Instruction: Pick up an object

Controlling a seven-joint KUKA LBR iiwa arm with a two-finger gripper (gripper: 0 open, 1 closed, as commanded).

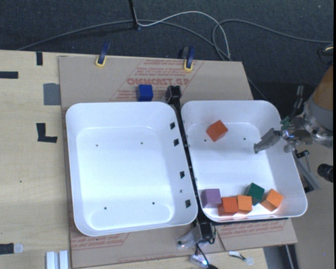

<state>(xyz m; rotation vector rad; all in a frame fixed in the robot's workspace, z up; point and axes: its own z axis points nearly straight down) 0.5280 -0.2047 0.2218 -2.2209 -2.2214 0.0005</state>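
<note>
In the right bin [285,167] an orange cube [216,130] lies alone near the back left. Along the front wall sit a purple cube [211,197], a red-orange cube [229,205], a small orange cube [245,203], a dark green cube [256,193] and another orange cube [273,199]. My gripper [267,139] reaches in over the bin's right side, low above the floor, to the right of the lone orange cube and apart from it. Nothing shows in its grasp.
The left bin [78,150] adjoins the right one along a black divider [182,150]. A blue cube [145,92] sits on the cardboard behind the bins. Two clamps [102,58] hold the cardboard's back edge, and cables [173,18] run across the dark floor beyond.
</note>
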